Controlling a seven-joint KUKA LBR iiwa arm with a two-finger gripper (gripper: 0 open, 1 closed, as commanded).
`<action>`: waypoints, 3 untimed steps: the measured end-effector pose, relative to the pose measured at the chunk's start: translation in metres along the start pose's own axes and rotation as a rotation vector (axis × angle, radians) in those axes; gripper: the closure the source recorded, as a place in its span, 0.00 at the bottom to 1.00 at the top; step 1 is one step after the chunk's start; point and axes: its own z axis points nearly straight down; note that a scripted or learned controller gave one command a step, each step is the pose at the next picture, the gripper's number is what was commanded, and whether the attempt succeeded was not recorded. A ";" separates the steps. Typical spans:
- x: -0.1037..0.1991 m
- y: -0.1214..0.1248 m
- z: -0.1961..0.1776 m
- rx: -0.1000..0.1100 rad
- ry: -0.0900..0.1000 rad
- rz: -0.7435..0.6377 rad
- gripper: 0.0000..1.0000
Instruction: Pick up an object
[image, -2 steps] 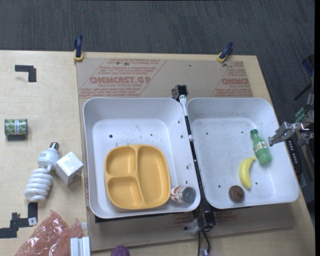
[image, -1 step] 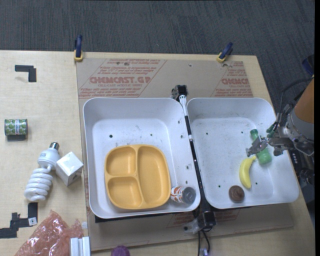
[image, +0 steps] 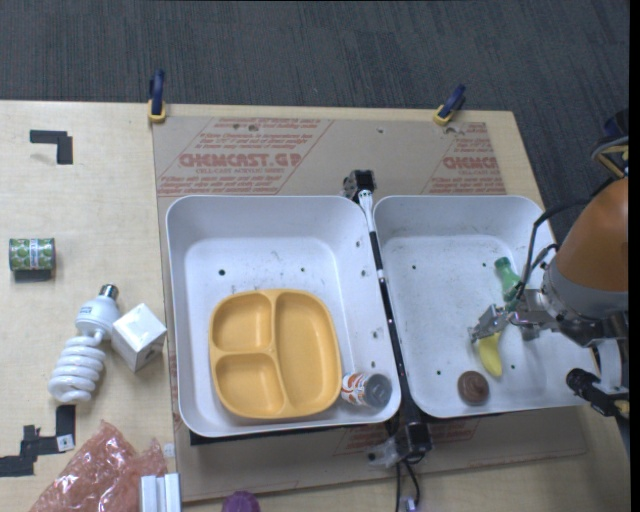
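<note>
In the right bin (image: 440, 235), toward the lower right of the frame, we see a small yellow banana-like object (image: 490, 357) lying on the speckled white floor, directly beneath the gripper (image: 492, 328). The metal tips sit right at its upper end, but we cannot tell whether they are spread or pressed together, nor whether they grip it. Near it lie a brown round object (image: 473, 387), lower in the bin, and a green object (image: 507, 275) above. The left bin (image: 250, 225) holds a yellow divided tray (image: 274, 352) and a small can (image: 366, 390) at its lower right corner. Both bins rest on a brown printed board (image: 250, 155) clamped at its upper edge. At the left of the frame, on the pale bench (image: 80, 210), lie a spiral light bulb (image: 80, 350) and a white cube (image: 139, 336). Dark carpet (image: 320, 45) spans the top.
</note>
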 end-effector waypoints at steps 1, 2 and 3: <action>-0.001 0.001 -0.010 -0.003 -0.002 0.002 1.00; 0.064 -0.011 -0.098 -0.001 -0.001 -0.001 1.00; 0.094 -0.032 -0.100 0.000 0.000 -0.001 1.00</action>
